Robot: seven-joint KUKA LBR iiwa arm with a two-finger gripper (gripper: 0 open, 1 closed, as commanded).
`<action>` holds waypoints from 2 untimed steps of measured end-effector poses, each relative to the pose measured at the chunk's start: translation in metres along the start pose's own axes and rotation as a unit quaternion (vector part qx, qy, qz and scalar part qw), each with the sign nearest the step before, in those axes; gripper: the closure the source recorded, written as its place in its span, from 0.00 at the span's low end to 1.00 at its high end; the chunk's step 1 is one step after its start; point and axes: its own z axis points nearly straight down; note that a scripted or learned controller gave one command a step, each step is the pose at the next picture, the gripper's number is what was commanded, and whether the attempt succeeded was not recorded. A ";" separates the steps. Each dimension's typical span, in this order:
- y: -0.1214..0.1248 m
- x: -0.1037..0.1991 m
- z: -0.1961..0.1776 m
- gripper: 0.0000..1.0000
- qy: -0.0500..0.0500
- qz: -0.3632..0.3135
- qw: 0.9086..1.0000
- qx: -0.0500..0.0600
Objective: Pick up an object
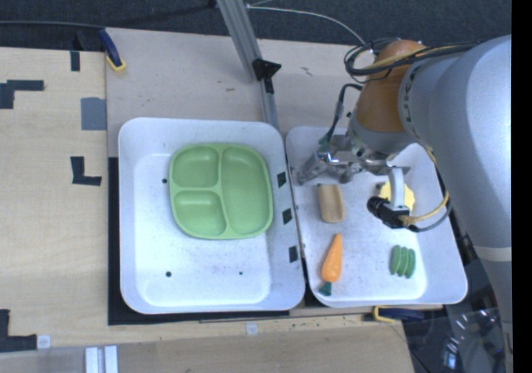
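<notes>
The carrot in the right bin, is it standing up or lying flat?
Lying flat. The carrot rests lengthwise on the floor of the right bin, green end toward the near rim.

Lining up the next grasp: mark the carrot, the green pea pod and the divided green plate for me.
carrot [332, 257]: camera view, middle of its orange body.
green pea pod [402, 262]: camera view, centre of the pod.
divided green plate [246, 188]: camera view, floor of its large right compartment.

No readable text, label, brand, number or sign appears anywhere: none on the table, the two white bins, the green plate or the arm.
</notes>
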 end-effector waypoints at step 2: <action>0.003 -0.007 -0.059 1.00 0.001 0.000 1.000 -0.002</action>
